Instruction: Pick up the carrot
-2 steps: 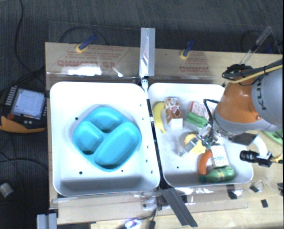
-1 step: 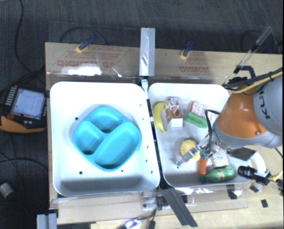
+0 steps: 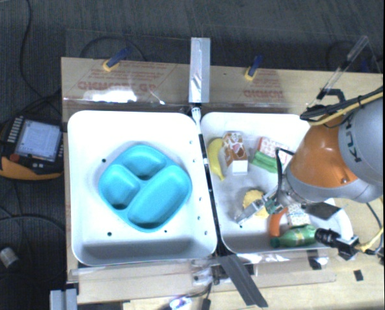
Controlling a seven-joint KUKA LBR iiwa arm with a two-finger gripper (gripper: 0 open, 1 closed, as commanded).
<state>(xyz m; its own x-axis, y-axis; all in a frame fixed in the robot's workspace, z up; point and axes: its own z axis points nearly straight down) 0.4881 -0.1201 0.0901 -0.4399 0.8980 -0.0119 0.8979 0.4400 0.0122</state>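
Two shallow white bins sit side by side on a pale wooden worktop [image 3: 83,76], their moulded plastic walls smooth with rounded corners. The left bin [image 3: 83,147] carries a glossy turquoise tray [image 3: 145,186] with three soft-edged compartments. The right bin [image 3: 228,237] holds a clutter of toy food: a curved yellow banana [image 3: 216,157] against its left wall, a printed carton [image 3: 234,148] beside it, a green block [image 3: 265,163] toward the far edge, and a crumpled yellow piece [image 3: 251,201] near the middle. The carrot [image 3: 276,223], a short orange stub, lies near the near edge of the right bin, touching a dark green bottle [image 3: 297,237] lying on its side. The grey arm with its smooth orange band [image 3: 322,163] hangs over the bin's right side, and the pincer [image 3: 278,205] sits just above the carrot; I cannot tell how far it is parted or whether it grips anything. Clear plastic sheeting [image 3: 115,82] is clamped along the worktop's far edge. Dark ribbed carpet [image 3: 24,44] surrounds the worktop, with cables and a small screened device [image 3: 34,144] on the left.
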